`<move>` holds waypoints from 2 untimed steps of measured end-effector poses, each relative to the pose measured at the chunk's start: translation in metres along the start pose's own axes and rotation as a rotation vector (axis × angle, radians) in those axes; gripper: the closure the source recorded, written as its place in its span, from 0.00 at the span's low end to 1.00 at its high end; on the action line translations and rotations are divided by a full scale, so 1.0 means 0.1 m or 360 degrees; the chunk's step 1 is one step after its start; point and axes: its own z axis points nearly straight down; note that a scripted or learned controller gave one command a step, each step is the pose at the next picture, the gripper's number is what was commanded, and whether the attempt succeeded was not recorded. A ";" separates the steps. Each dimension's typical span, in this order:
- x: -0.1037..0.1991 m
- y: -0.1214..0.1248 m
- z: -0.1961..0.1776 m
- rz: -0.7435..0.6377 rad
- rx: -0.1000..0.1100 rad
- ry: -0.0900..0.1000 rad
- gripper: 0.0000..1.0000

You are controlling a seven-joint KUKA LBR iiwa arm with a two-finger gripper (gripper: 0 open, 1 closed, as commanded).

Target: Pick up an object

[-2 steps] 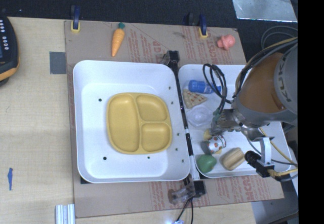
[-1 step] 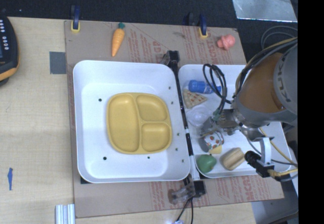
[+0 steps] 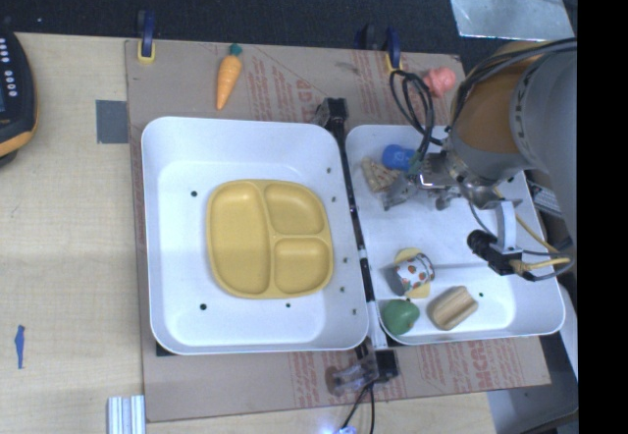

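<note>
My gripper [image 3: 417,189] hangs low over the upper part of the right bin [image 3: 530,324], and the arm's grey and orange wrist [image 3: 496,123] covers the bin's top right. Just left of the gripper lie a tan crumpled object [image 3: 376,173] and a blue object [image 3: 396,156]; I cannot tell whether the gripper touches either. Nearer the front of that bin sit a small white toy with coloured spots [image 3: 414,272], a green object [image 3: 399,315] and a tan bread-like block [image 3: 451,307].
The left bin [image 3: 172,226] holds a yellow divided plate [image 3: 270,236]. A toy carrot [image 3: 228,77] and a pink object [image 3: 442,80] lie on the cardboard behind the bins. Black cables [image 3: 412,103] loop beside the wrist. A dark device [image 3: 15,93] sits at the far left.
</note>
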 end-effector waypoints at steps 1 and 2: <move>-0.22 0.53 0.14 0.0009 0.0048 0.0005 0.00; 0.05 0.54 0.12 0.0005 0.0039 0.0002 0.00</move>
